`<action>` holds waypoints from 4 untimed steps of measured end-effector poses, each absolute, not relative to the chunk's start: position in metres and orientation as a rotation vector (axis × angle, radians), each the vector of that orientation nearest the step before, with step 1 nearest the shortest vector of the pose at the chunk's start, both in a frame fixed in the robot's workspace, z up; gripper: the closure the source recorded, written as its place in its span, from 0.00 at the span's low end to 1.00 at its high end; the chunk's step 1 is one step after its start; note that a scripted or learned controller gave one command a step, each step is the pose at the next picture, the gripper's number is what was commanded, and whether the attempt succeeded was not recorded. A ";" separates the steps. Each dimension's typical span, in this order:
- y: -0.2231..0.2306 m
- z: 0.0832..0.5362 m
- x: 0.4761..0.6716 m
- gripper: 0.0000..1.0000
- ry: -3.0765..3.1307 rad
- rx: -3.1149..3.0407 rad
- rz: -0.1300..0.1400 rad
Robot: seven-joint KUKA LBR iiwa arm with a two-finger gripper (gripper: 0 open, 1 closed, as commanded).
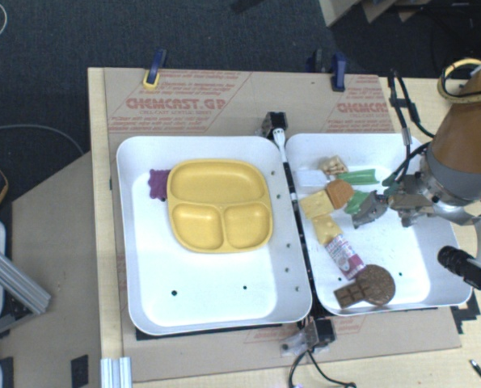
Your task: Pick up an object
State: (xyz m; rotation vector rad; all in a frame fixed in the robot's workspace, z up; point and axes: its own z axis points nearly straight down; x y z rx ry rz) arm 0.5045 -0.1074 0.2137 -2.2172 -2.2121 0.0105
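White plastic, 2 shallow bins side by side: left bin [143, 241] carrying a yellow divided plate [220, 204] with a purple scrap [158, 183] tucked against its left rim; right bin [434, 273] carrying the loose pickings. Low over the right bin's middle, gripper [371, 208], reaching in from the right below the orange band, tip just beside a green piece [356, 204] and near an orange-brown block [339, 194]. Whether clenched, released or grasping anything: impossible to tell from this slant, with dark metal and green piece merging. Nothing seen lifted clear of the bin floor, so pick judged not yet done; approach seemingly complete, closing and lifting left to do. Other candidates lying untouched: green stick [361, 176] and small tan patterned piece [333, 166] toward the far side, 2 pale yellow chunks [319, 205] by the inner wall, pink-and-clear packet [345, 257], brown round biscuit [376, 284] with a darker square piece [347, 296] touching it at the near side. Readable writing: red "CHEMCAST GP" on the brown paper facing [224, 95] behind the left bin, repeated and partly cut off behind the right bin; finer red lines beneath too small to read. Packet print too blurred to make out.
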 end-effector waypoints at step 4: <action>-0.103 0.084 0.505 0.00 -2.217 -2.220 0.001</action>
